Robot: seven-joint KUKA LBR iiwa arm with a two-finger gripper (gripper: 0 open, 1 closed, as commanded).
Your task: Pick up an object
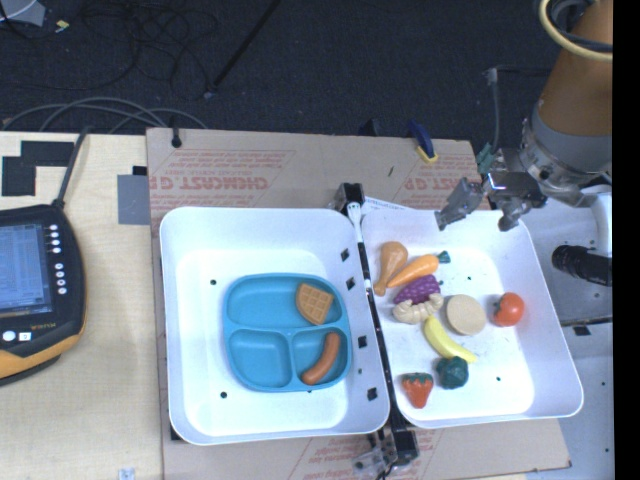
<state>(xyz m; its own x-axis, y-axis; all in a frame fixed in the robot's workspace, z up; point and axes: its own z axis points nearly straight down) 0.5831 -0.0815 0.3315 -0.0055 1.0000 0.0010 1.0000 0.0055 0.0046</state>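
**Toy food clustered in the right bin, gripper above its far edge**

The toy food lies in the right white bin (540, 393): an orange carrot (415, 269) beside a tan squash-shaped piece (390, 262), purple grapes (418, 289), a round beige disc (465, 314), a yellow banana (444, 339), a red tomato (508, 309), a dark green piece (452, 372) and a red strawberry (417, 389). They crowd the bin's middle and left; its right and near-right floor lies bare, as does the far right corner.

The gripper (484, 208) hangs over the bin's far rim, fingers spread apart with nothing between them, apart from the food.

In the left white bin (190, 258), a blue divided plastic tray (250, 343) holds a waffle (314, 303) and a brown sausage (322, 359), with bare floor all round.
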